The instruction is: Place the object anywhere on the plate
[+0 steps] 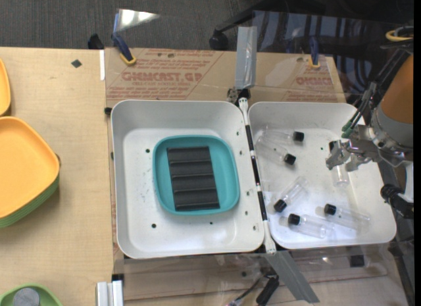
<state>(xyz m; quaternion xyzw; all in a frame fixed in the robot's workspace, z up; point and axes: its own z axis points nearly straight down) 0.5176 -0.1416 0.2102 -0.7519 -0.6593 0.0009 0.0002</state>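
Note:
A teal square plate lies in the left white bin, with a black ridged block on its middle. Several clear plastic tubes with black caps lie loose in the right white bin: one near the centre, one at the front, one at the front right, others at the back left. My gripper hangs over the right part of that bin. A clear tube sits just below it; whether it is held is unclear.
Orange plates are stacked on the wooden bench at the far left. A cardboard sheet lies behind both bins. A green lidded item sits at the bottom left corner. The two bins meet at a raised rim.

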